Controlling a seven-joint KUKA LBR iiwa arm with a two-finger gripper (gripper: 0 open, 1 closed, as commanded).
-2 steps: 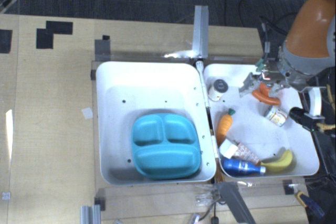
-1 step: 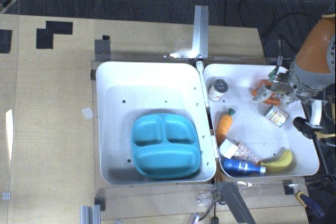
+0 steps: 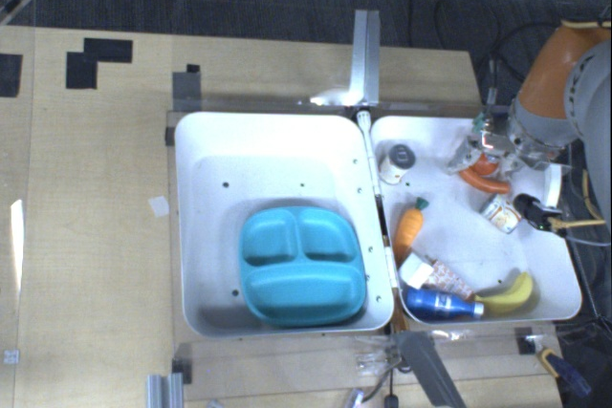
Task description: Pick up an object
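My gripper (image 3: 486,160) is low over the far right part of the right bin (image 3: 564,296). Directly under it lies an orange-red sausage-shaped object (image 3: 473,177), partly hidden by the gripper. A small silver-and-tan can (image 3: 501,215) lies just in front of it. Further left and nearer the front are a carrot (image 3: 409,231), a banana (image 3: 510,293), a blue bottle (image 3: 442,304) and a white patterned packet (image 3: 438,277). A small round grey-capped jar (image 3: 397,158) stands at the bin's far left corner.
The left bin (image 3: 206,158) holds a blue divided plate (image 3: 302,265) in its front half. A metal post (image 3: 366,53) rises behind the wall between the bins. Cables (image 3: 555,215) hang by the right bin's right rim.
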